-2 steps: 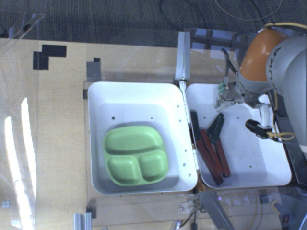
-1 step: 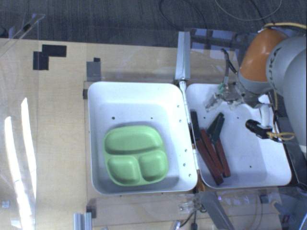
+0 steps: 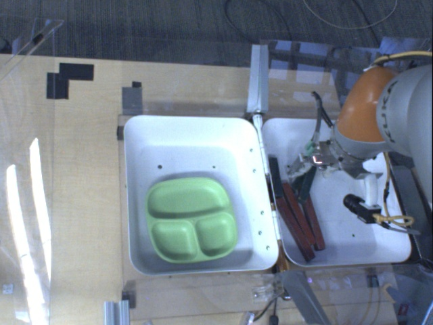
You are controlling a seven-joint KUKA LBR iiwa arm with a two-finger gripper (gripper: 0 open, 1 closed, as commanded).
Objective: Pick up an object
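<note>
My gripper (image 3: 304, 167) hangs low in the right bin (image 3: 352, 246), near its upper left part. Right below it, a small dark green item (image 3: 304, 185) is partly hidden by the gripper. A long dark red tool (image 3: 300, 219) made of two bars lies slantwise from beneath the gripper toward the bin's front edge. Next to it, a thin black strip (image 3: 273, 176) runs along the bin's left wall. I cannot see anything held between the gripper's tips.
In the left bin (image 3: 183, 137), a green divided plate (image 3: 192, 218) rests toward the front. A metal divider post (image 3: 257, 80) stands between the bins at the back. The arm's grey and orange body (image 3: 379, 110) overhangs the right bin's back right.
</note>
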